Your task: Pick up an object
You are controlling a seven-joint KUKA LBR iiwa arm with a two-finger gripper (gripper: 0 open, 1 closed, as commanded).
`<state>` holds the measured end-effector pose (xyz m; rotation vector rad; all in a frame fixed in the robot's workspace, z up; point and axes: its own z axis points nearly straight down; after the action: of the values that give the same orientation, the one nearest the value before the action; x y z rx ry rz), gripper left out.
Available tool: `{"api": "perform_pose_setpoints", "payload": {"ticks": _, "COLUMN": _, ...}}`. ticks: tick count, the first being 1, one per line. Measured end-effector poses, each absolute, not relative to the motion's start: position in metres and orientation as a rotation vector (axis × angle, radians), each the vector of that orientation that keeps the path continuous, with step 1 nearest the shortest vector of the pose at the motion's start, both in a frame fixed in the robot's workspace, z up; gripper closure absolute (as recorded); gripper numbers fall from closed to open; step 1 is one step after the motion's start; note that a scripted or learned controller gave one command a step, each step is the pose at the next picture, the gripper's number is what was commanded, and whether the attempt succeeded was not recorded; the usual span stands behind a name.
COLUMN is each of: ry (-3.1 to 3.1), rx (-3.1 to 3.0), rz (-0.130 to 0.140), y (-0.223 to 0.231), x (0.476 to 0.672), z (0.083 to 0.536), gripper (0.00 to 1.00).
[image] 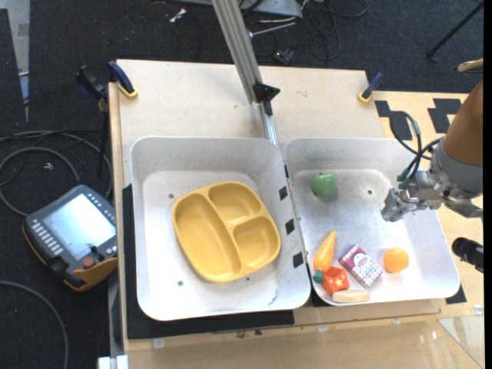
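Grey arm with its orange band reaches in from the right, and its two-finger gripper (393, 206) hangs over the right-hand shallow white bin (430, 229), near that bin's right wall. Whether the gripper is spread or closed I cannot tell — it is small and blurred against the speckled floor, and no object shows in its grasp.

Loose things lie in the same bin. A round green fruit-shaped toy (324, 184) sits toward the far left corner, well apart from the gripper. Along the near side there is a cluster: an orange carrot-shaped toy (326, 248) lying at a slant, a small red strawberry-like toy (336, 280) just below it, a little purple-and-white carton (360, 266) beside those, and a pale elongated piece (350, 297) against the near rim. A small round orange ball (396, 260) rests just right of the carton, nearer to the gripper than the rest but still apart from it.

The left-hand shallow white bin (154, 206) holds a yellow plastic plate with three compartments (226, 229), lying flat near its middle.

Beside the bench on the left — on the dark floor — lies a grey and orange handheld control pendant (73, 238) with a lit screen.
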<state>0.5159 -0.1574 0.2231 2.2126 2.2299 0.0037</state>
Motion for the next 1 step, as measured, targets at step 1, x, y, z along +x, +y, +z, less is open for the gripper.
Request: {"api": "perform_pose_setpoints", "payload": {"ticks": 1, "ry": 2.230, "rx": 2.211, "rz": 0.005, "y": -0.1041, "x": 0.5410, "z": 0.2338, "gripper": 1.00}}
